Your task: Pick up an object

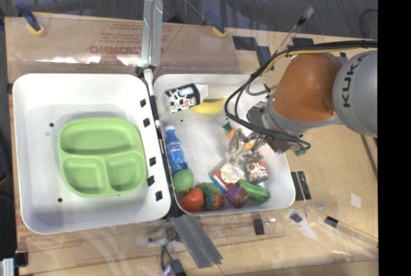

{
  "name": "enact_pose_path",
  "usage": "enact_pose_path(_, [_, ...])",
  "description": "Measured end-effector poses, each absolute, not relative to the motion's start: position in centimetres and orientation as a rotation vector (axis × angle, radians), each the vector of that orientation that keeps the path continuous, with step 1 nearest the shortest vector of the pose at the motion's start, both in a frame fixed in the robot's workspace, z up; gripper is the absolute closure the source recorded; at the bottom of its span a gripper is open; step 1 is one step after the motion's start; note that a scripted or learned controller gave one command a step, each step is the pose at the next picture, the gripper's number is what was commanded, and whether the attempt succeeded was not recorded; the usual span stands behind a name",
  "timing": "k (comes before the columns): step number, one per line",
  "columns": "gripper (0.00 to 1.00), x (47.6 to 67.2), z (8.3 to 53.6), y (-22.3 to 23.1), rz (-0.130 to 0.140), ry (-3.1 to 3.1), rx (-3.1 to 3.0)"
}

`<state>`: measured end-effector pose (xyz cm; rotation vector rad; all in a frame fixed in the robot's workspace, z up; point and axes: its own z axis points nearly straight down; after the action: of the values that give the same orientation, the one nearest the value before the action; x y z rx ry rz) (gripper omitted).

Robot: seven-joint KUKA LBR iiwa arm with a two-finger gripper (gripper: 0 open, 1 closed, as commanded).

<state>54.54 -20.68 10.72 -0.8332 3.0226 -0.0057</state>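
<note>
My gripper (240,145) is down in the right bin (192,130), below the orange wrist band (307,88). It hangs just above a small white and orange carton (229,174) and a red and white can (257,171). A blue bottle (173,148) lies left of it. A yellow banana (209,107) and a black and white cow-print carton (185,98) lie at the bin's far side. Along the near wall sit a green lime (183,180), a red tomato (192,199), a purple eggplant (236,196) and a green pepper (255,191).
The left bin (32,140) holds a green divided plate (101,156). A grey metal bar (152,31) stands upright behind the wall between the two bins. Black cables (257,79) loop from the wrist over the right bin's far corner.
</note>
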Motion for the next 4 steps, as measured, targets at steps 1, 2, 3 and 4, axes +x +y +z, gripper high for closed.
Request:
enact_pose_path(1, [0.00,54.6,10.7,-20.6,-0.006,3.022,-0.834])
enact_pose_path(2, [0.00,59.4,9.8,-21.0,-0.003,3.000,-0.923])
enact_pose_path(3, [0.00,55.5,9.9,-20.6,-0.008,2.921,-1.116])
enact_pose_path(4, [1.00,55.5,10.7,-20.5,-0.006,2.924,-1.126])
